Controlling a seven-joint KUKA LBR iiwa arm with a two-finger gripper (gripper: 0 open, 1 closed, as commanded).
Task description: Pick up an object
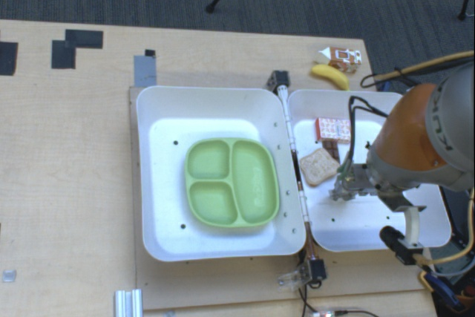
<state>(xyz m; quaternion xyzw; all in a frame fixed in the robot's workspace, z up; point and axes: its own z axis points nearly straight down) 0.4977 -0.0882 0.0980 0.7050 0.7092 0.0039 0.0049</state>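
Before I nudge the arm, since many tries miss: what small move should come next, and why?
Probably shift the claw a little toward the bread slice before lowering. The claw sits in the right bin just beside the bread slice, and nothing shows between its tips. The red box lies farther off.

The two white bins (148, 159) look like smooth plastic with a slight gloss. The green divided plate (231, 182) is also plastic, smooth and a little shiny. The bench (67, 182) looks like pale matt wood. The arm (427, 134) has an orange band with a glossy finish. The slice of bread (320, 166) looks rough and matt.
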